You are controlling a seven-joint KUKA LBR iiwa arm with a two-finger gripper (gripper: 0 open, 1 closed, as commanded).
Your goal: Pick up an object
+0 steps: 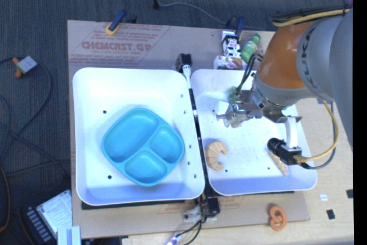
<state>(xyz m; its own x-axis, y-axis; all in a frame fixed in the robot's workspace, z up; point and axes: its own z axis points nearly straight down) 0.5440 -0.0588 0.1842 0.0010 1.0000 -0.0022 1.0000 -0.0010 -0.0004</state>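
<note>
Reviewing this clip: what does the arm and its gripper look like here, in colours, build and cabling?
The arm is a thick, rounded grey body with a broad orange band above the wrist and part of a dark lettering mark on the grey shell. The gripper is a small metallic grey assembly. A yellow cable loops beside the arm, and dark cables run along the wrist.

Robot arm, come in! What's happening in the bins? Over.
Gripper low over right bin, grip unclear. Croissant loose nearby. Blue tray in left bin.
</note>
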